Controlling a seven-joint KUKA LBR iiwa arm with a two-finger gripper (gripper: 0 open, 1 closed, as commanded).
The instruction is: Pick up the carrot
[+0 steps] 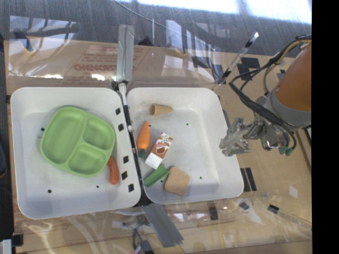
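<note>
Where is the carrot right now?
The carrot lies in the right bin, near its left wall, just left of the small carton and below the cone.

Bright daylight comes from the top, and it makes strong white glare on the clear plastic sheet (175, 62) behind the two shallow white bins (32, 194). Shadows are soft, and the picture is slightly grainy.

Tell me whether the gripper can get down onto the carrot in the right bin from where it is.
Probably yes. The gripper sits over the right bin's right rim, and the carrot lies uncovered near the left wall, with the small carton close beside it.
</note>
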